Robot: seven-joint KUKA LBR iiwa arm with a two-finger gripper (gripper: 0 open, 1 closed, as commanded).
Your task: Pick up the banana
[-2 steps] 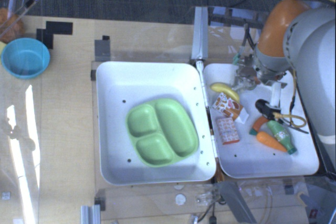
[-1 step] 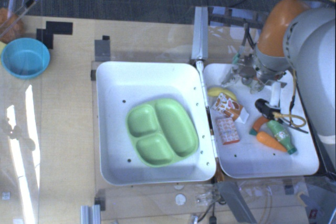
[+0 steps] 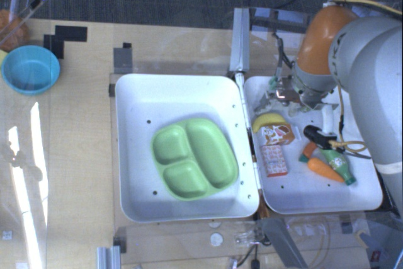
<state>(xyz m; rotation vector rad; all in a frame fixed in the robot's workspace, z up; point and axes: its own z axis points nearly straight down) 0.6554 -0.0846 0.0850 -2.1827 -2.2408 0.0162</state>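
Banana (image 3: 267,120) lies in the right bin (image 3: 352,198); arm's pincer (image 3: 281,95) hangs just above, grip state unclear.

The single fixed camera sat above the pale wooden worktop (image 3: 75,154) and looked down at a slant, far enough back to take in both shallow white plastic bins, the left bin (image 3: 132,129) and the right bin (image 3: 365,195), with dark grey carpet along the top edge. The grey arm with an orange band (image 3: 352,47) entered from the right, bulking large because it stood nearer the lens
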